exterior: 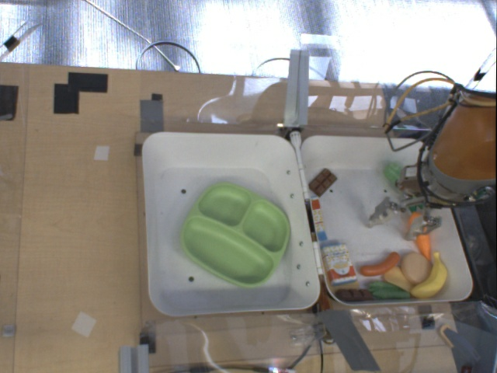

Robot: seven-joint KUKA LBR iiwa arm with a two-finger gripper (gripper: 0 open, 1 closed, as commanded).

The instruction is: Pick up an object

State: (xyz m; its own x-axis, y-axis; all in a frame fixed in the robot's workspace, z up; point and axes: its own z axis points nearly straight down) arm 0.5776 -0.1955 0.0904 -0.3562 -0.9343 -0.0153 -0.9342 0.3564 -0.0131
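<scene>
The arm's tool (397, 207) hangs low over the right bin (353, 169), above toy food heaped along its near edge, a carrot (423, 245) closest; its grip state cannot be told.

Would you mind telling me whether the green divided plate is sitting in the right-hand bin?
No, the green divided plate lies in the left bin, while the right bin holds the toy food.

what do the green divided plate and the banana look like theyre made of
The green divided plate looks like moulded plastic with a matte finish: one even colour, soft rounded compartment edges. The banana seems to be toy plastic, smooth and slightly glossy with uniform yellow, though real fruit cannot be ruled out at this size.
</scene>
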